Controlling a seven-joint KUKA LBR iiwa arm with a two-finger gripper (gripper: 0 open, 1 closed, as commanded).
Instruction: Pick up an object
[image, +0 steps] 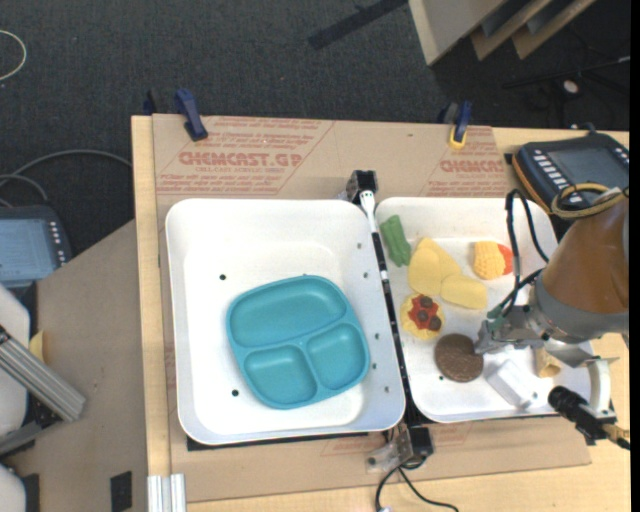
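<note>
While left bin (190, 300) holds teal tray (297, 340), right bin (450, 405) holds green piece (395, 240), yellow pieces (440, 275), brown disc (458, 357); board (240, 160) reads "CHEMCAST"; end effector (500, 335) grip state unclear.

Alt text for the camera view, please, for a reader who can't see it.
A grey-and-orange robot arm reaches into the right bin, its hand low beside a brown disc among yellow toy foods. The left bin holds a teal divided tray.
</note>
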